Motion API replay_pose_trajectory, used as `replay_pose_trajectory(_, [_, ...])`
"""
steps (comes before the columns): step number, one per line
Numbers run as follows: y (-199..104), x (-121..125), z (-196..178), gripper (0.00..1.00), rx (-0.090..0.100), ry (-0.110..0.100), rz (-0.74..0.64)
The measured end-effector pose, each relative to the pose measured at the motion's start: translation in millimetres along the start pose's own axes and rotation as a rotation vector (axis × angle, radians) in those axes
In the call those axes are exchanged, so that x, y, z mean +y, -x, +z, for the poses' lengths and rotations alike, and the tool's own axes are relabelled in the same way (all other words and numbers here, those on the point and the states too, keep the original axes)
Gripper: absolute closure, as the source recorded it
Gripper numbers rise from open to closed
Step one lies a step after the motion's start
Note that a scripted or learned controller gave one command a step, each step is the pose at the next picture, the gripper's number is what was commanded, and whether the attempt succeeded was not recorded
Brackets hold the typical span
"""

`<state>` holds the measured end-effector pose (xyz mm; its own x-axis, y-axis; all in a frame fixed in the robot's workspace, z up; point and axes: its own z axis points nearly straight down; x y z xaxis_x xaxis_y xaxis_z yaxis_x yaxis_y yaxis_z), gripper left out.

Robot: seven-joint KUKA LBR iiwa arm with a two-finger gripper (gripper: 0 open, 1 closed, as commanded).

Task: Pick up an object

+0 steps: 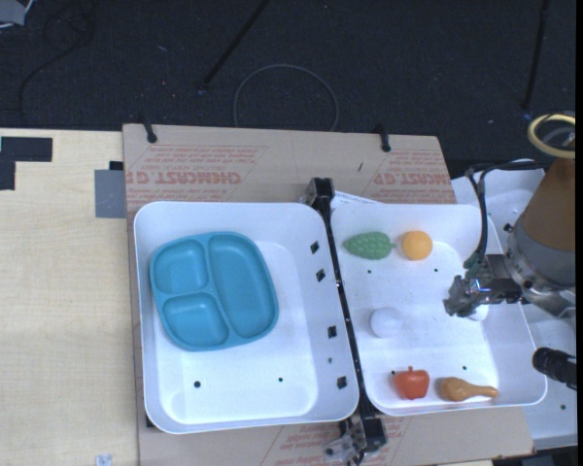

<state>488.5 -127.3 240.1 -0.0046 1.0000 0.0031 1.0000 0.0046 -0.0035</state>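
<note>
The right bin holds a green leafy piece and an orange ball at its far side. A white ball lies near the middle, and a red tomato-like piece and a tan drumstick shape rest at the near edge. My gripper hangs low over the right part of this bin, to the right of the white ball and apart from every object. Nothing shows between its fingers.
The left bin carries a blue divided plate. A black divider with clips runs between the bins. The bins sit on a cardboard sheet. The grey arm with its orange band comes in from the right.
</note>
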Motion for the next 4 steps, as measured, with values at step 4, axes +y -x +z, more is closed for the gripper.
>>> replay_pose_trajectory(4, [-204.1, -1.8, 21.6, 1.00, -0.002, -0.003, 0.001])
